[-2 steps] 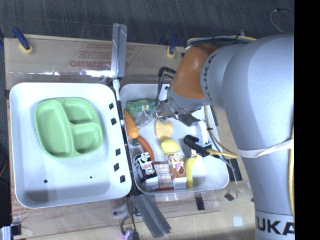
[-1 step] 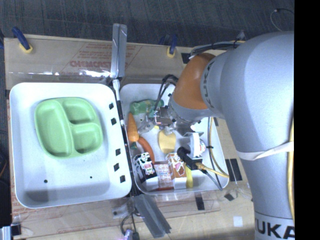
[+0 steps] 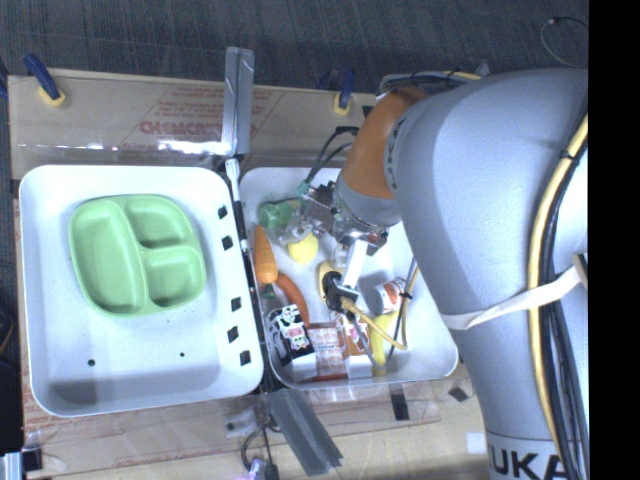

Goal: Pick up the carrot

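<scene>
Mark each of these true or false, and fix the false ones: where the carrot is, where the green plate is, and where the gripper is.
1. The carrot lies in the bin on the view's right, along its left wall. True.
2. The green divided plate sits in the same bin as the carrot. False: it lies in the bin on the view's left.
3. The gripper is over the bin on the view's right. True.
4. The carrot has been lifted clear of the bin. False: it lies on the bin floor, to the left of the gripper and below it in the view.
5. A yellow thing lies to the right of the carrot. True.
</scene>
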Robot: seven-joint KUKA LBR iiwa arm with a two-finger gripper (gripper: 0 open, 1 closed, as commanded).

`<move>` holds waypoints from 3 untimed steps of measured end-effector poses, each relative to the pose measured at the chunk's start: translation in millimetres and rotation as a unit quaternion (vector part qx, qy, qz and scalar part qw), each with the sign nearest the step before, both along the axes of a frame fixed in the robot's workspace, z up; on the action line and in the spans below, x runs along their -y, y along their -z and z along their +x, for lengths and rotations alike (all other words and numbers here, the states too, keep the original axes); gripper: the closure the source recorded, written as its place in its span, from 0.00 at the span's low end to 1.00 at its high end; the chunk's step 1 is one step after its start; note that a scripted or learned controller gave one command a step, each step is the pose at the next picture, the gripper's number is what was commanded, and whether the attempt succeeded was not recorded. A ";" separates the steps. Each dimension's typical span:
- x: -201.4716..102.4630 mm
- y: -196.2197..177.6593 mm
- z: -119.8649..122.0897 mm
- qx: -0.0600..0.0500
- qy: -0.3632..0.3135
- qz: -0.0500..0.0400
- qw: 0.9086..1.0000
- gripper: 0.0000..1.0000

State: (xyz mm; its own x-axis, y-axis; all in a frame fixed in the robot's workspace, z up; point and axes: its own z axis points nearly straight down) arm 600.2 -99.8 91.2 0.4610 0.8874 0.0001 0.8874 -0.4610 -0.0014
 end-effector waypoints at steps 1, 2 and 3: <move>-4.2 0.4 -37.0 -0.002 0.174 0.000 0.985 0.00; -5.5 -5.4 -37.6 -0.007 0.170 0.001 0.985 1.00; 20.3 3.0 -43.8 -0.004 0.006 0.001 1.000 1.00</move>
